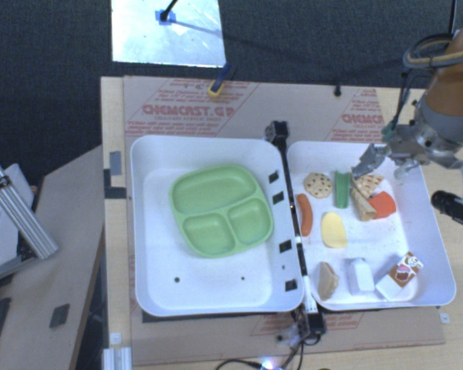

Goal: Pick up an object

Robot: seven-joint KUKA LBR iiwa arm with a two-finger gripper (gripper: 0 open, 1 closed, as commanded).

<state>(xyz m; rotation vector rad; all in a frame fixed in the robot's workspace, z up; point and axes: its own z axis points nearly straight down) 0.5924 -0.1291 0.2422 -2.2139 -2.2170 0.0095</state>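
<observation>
From my camera overhead I see a dark carpet floor around a tan bench (77,206) with two white bins. The left bin (150,284) holds one green divided tray (220,210). The right bin (440,272) holds one cookie (318,184), one green stick (342,189), one orange carrot (305,213), one yellow lemon (333,230). The gripper (380,160) hovers over its far edge, fingers spread, pinching nothing. Board print reads CHEMCAST GP
</observation>
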